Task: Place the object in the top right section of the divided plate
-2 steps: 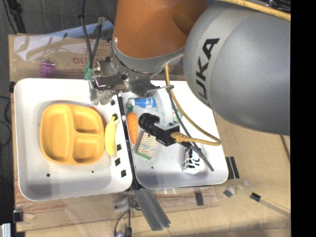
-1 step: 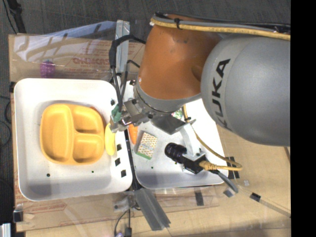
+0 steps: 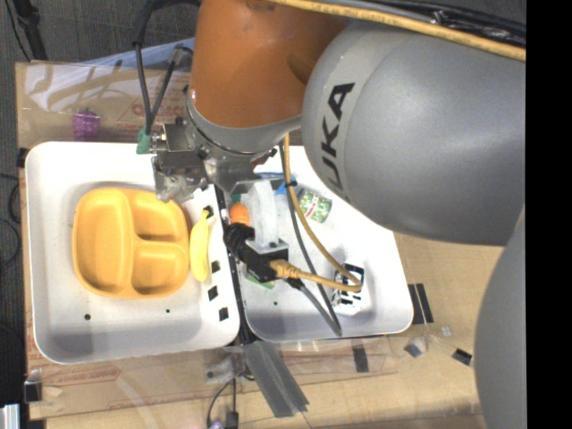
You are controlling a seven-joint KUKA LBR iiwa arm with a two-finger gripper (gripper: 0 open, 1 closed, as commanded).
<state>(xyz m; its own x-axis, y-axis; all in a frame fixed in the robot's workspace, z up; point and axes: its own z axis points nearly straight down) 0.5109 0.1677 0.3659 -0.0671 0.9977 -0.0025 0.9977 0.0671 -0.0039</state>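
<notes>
We find the gripper (image 3: pixel 183 186) hanging just above the yellow plate's (image 3: pixel 112 239) upper right rim; we cannot tell its state. A banana (image 3: pixel 200 247) lies just below it, against the plate's edge. We judge placing unfinished: next move needs a lift into the adjoining section

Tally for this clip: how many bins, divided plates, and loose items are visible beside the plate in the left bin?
White bins: 2, left and right
Yellow divided plate: 1
Yellow banana-like object at the plate's right edge: 1
Total: 4
Items in the right bin are partly hidden by the arm, so not counted.
</notes>
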